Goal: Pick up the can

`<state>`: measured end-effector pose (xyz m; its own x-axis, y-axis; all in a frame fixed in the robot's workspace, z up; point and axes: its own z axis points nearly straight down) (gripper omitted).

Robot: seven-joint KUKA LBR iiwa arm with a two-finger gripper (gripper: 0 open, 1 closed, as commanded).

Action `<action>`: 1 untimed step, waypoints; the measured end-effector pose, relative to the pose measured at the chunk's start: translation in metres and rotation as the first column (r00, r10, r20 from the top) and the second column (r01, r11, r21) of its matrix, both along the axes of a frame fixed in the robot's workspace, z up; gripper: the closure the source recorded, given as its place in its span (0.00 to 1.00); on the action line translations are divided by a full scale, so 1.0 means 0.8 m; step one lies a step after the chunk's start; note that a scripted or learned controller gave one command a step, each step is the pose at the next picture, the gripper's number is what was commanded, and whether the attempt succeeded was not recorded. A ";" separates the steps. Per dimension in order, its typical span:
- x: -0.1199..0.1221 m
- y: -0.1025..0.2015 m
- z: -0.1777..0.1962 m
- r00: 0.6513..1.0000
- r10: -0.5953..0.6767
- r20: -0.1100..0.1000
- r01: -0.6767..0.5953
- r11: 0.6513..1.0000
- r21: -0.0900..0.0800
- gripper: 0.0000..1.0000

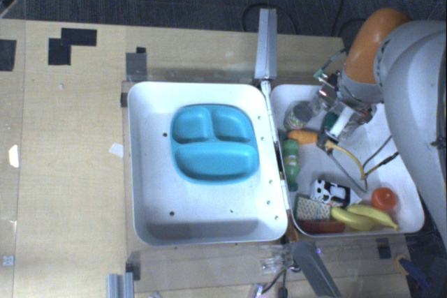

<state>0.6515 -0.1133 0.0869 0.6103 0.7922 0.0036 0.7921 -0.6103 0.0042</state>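
Note:
The can [301,113], silvery grey, stands in the far left corner of the right bin [412,220]. My gripper [331,121] hangs low over that bin, just right of the can and very close to it. The wrist and its fittings cover the space between gripper and can, so I cannot tell whether they touch.
Below the can lie an orange item [302,137] and a green bottle [290,165]. At the bin's near end are a black-and-white item [327,191], a banana [363,217], a red-orange ball [384,198] and a patterned box [312,208]. A blue divided plate [213,143] sits in the left bin [150,171].

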 end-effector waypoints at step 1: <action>0.003 0.002 0.017 1.000 0.005 0.007 -0.005 1.000 0.000 1.00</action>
<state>0.6542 -0.1116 0.1003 0.6065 0.7950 0.0082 0.7950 -0.6066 0.0094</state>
